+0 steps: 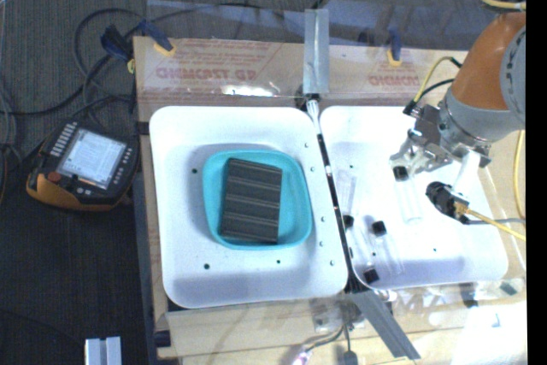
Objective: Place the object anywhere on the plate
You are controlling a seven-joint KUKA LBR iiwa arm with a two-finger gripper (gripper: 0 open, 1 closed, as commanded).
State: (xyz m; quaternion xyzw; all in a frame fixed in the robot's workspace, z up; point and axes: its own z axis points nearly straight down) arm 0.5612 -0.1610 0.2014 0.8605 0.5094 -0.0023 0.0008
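Observation:
A dark grey ribbed block (251, 201) lies flat on the cyan plate (297, 209), near its middle, in the left white bin (179, 252). It is turned slightly, with its long side running front to back. My gripper (423, 173) hangs over the upper right part of the right bin (444, 265), well apart from the block and the plate. Nothing shows in the gripper. The grey arm with its orange band (483, 68) comes in from the right edge.
A raised rim (329, 184) separates the two bins. A small dark piece (377, 227) sits on the right bin's floor. A yellow cable (496, 220) trails from the wrist. A hand-held pendant (85, 160) and cords lie on the floor to the left.

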